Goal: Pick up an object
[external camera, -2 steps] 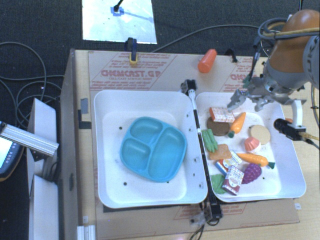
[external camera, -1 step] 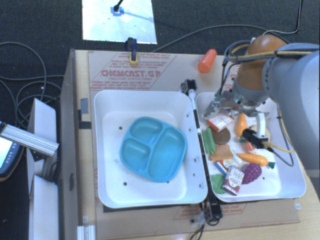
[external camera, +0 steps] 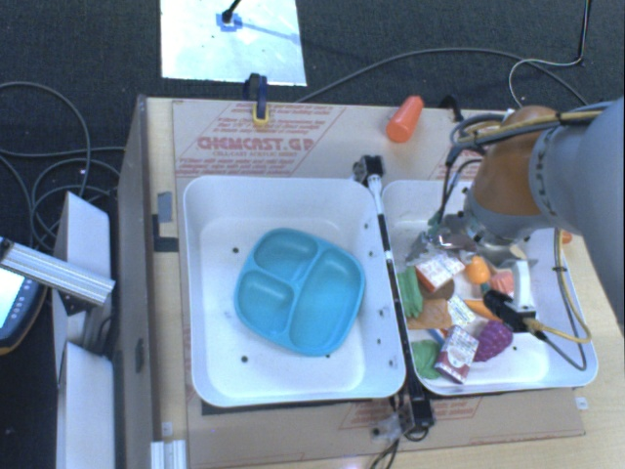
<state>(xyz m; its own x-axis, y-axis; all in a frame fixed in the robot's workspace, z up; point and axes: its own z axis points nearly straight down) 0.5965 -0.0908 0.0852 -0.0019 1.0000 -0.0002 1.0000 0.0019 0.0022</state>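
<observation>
White bins: two side by side on the bench, left bin (external camera: 210,379), right bin (external camera: 571,364).
Near edge, right bin: small red-and-white packet (external camera: 456,352) beside a purple grape bunch (external camera: 494,340), green leafy piece (external camera: 426,357) at the near-left corner.
Middle, right bin: cluttered pile, red-and-white box (external camera: 437,272), orange ball (external camera: 478,272), carrot-like stick (external camera: 479,308), more green along the left wall (external camera: 410,296).
Left bin: blue divided plate (external camera: 300,289) in the centre, nothing else in it.
Arm: grey arm (external camera: 576,169) reaches in from the right, wrist low over the far half of the right bin.
Gripper: (external camera: 441,247) sits just above the red-and-white box; can't tell how its jaws stand or whether anything is held.
Step, my read: closing in on a pick from the pile.
Do it well: aim at one piece, likely the box, descend straight, centre it between the jaws, avoid the left wall and neighbours, lift slowly to check the hold.
Far edge: orange cylinder (external camera: 404,118) on the bench beyond the bins.
</observation>
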